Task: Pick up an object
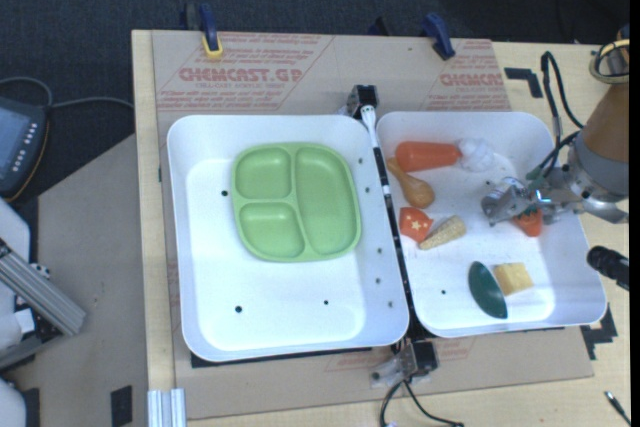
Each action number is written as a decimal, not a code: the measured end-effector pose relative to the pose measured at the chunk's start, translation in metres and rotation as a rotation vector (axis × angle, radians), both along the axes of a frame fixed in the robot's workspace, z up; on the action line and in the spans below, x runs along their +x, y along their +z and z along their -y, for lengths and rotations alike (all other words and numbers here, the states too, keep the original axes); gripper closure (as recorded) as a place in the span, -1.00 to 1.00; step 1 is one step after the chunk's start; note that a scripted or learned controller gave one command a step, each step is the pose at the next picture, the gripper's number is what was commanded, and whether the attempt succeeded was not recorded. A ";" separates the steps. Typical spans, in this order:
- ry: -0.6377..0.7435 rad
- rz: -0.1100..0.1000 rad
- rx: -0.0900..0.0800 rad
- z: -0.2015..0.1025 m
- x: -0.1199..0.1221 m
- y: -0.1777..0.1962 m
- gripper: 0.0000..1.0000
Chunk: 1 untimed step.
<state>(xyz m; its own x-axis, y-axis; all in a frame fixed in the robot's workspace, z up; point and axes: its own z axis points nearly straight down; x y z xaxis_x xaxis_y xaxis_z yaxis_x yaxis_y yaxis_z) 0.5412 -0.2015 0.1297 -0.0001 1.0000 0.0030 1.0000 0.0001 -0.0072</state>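
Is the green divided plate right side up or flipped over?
Right side up: the green divided plate shows its three hollow compartments, lying flat in the left bin.

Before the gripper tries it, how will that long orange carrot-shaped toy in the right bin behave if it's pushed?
The long orange carrot-shaped toy looks rounded and tapered, so it would probably roll in a curve. Its glossy surface suggests smooth plastic, likely light and slippery.

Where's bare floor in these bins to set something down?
Most room is in the left bin: the strip in front of the green plate and the band to its left. In the right bin, one bare patch lies between the corn and the dark green piece. Around the carrot and the tool it is crowded.
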 end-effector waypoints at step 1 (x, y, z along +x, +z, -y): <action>0.000 0.002 -0.001 -0.001 -0.001 -0.048 -1.00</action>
